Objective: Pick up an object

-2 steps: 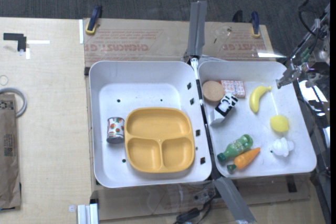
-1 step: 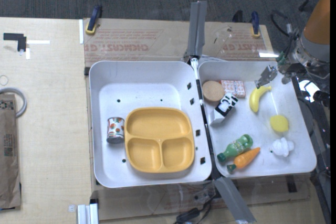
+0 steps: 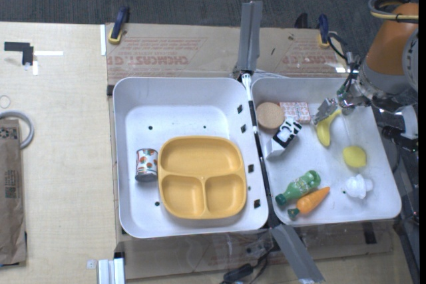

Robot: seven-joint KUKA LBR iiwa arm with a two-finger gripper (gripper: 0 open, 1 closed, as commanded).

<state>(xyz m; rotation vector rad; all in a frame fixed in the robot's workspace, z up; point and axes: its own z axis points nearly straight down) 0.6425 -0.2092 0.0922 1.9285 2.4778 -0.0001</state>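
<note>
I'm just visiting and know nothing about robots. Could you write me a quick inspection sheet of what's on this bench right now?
Surface: two white bins, left bin and right bin, on a bench.
Job's things: banana, lemon, green bottle, carrot, round brown disc, black-and-white item, white object, all in the right bin.
Clutter: yellow divided plate and small can in the left bin.
Grippers: gripper at the banana's upper end.
Cables: black cable near the arm.
Surroundings: blue clamps, dark floor.

Arm (image 3: 393, 43) cut off by the right edge, brown paper bag (image 3: 12, 189) cropped at left (print unreadable)
</note>
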